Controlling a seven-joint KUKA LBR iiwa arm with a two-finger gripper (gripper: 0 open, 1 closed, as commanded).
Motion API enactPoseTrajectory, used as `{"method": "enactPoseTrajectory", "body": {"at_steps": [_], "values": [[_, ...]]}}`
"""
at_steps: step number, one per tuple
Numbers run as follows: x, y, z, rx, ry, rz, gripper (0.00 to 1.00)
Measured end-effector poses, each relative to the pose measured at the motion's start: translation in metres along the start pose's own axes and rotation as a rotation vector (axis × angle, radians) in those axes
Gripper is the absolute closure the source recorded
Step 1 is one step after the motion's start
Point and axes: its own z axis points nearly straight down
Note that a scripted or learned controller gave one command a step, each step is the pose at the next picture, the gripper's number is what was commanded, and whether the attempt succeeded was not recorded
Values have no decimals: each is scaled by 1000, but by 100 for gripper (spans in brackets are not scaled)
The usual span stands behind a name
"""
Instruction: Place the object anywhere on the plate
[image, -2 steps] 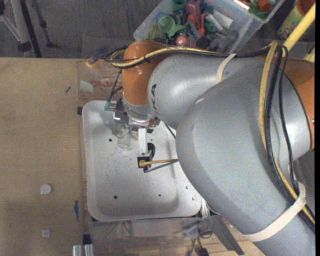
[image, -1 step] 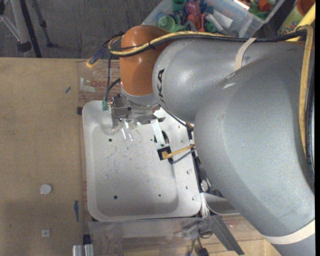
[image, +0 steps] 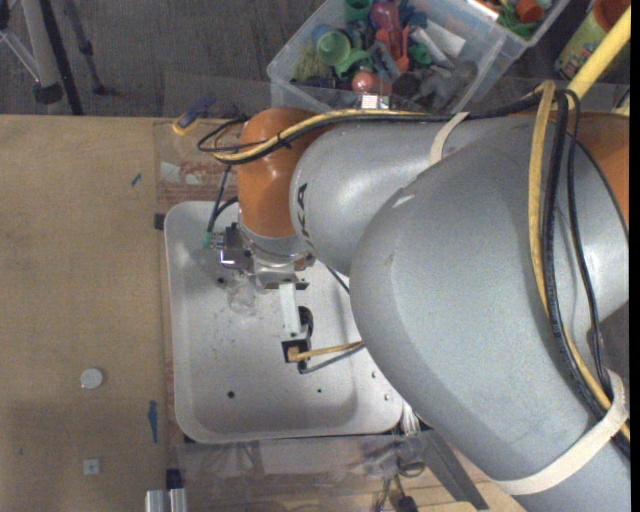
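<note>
Arm: grey robot arm with an orange band (image: 265, 165) above the wrist, bulking across the right of the scene and hiding much of what lies under it.
Bench: tan wooden bench (image: 75, 260), bare on the left apart from a small grey disc (image: 91, 378).
Bin: shallow white plastic bin (image: 215, 395), floor mostly bare, a few dark specks on it.
Tub: clear plastic tub of mixed coloured toys (image: 400, 45) at the top, well apart from the work.
Claw: claw (image: 245, 295) hangs low over the upper left of the bin floor; whether it is spread or pinched I cannot tell from where I stand.
Object: something pale and blurry lies just under the claw; too unclear to name, and I cannot say it is gripped.
Plate: I cannot pick one out.
Progress: judging by this, the task looks early, at the pickup; carrying and placing are left.
</note>
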Motion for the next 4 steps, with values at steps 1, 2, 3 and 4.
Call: {"method": "enactPoseTrajectory", "body": {"at_steps": [1,2,3,4], "values": [[-40,-23,-1,-4,0,-437,100],[-27,4,-85,3,-1,-577,100],[-3,-5,-53,7,-2,-419,100],[-7,6,-44,3,-3,-154,100]]}}
